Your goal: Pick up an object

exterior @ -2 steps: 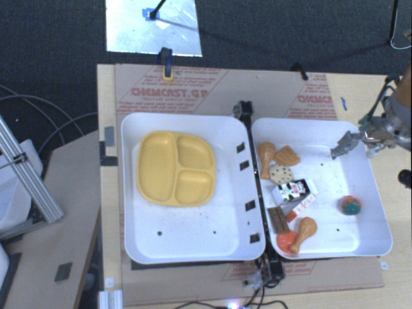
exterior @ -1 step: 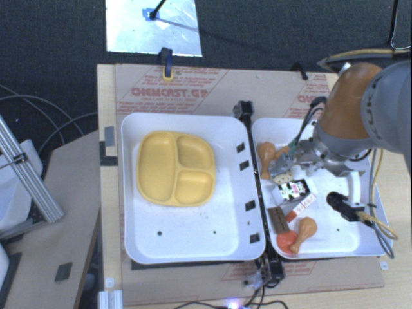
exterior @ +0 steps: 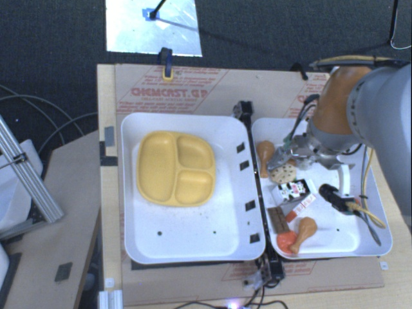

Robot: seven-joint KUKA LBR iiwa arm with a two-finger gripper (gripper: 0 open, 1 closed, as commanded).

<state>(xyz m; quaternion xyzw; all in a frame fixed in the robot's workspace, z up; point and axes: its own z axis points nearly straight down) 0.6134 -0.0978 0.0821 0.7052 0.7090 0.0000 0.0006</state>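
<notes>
The right bin (exterior: 335, 246) holds several small things. My gripper (exterior: 288, 156) hangs low over its left part, just above a tan speckled cookie (exterior: 282, 174). A toy drumstick (exterior: 264, 151) lies close to the gripper's left, by the bin's inner wall. Below the cookie lies a small black, white and red packet (exterior: 293, 189). A brown chocolate bar (exterior: 277, 219), a second drumstick (exterior: 304, 229) and a red piece (exterior: 285, 241) sit near the bin's front left corner. The wrist hides the gripper's tips.
In the left bin (exterior: 193, 240) a yellow divided plate (exterior: 175, 168) lies flat. A black clamp strip (exterior: 248, 166) runs between the two bins. The arm (exterior: 360, 102) covers the right bin's far right side.
</notes>
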